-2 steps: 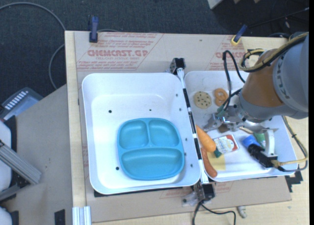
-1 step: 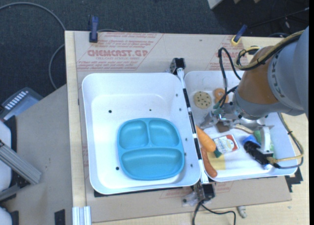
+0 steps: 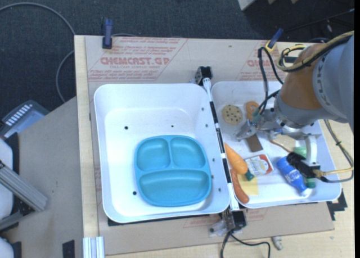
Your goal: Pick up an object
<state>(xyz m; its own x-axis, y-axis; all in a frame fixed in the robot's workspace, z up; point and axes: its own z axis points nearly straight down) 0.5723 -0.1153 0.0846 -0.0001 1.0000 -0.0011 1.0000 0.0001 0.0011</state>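
Objects like carrot, cookie and blue bottle lying unlifted in right bin. Pincer low among them; grip state impossible to tell. Pickup not yet done.

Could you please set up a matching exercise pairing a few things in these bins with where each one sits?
Things:
1. tray
2. cookie
3. carrot
4. bottle

Places:
A. right bin, along its left wall
B. left bin
C. right bin, near its front right corner
D. right bin, far left part

Pairs: 1-B, 2-D, 3-A, 4-C
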